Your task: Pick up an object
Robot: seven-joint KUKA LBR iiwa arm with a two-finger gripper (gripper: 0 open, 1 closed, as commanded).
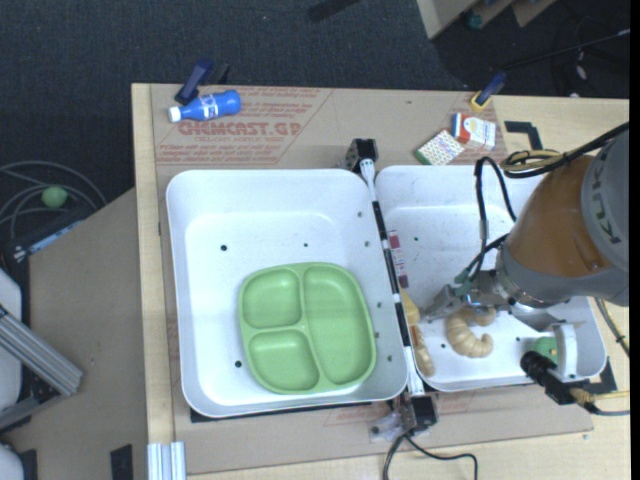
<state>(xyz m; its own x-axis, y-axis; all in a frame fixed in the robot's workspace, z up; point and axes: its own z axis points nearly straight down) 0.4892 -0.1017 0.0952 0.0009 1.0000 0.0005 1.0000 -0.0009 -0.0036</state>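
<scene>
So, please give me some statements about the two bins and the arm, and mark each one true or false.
1. The green divided plastic plate lies in the left white bin. True.
2. The tan croissant-shaped toy lies in the left bin. False: it lies in the right white bin.
3. The gripper is over the right bin. True.
4. The blue and white bottle is inside a bin. False: it lies on the bench beyond the bins.

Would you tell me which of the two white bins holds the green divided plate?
The left bin holds the green plate; the right bin has the croissant and the gripper instead.
</scene>
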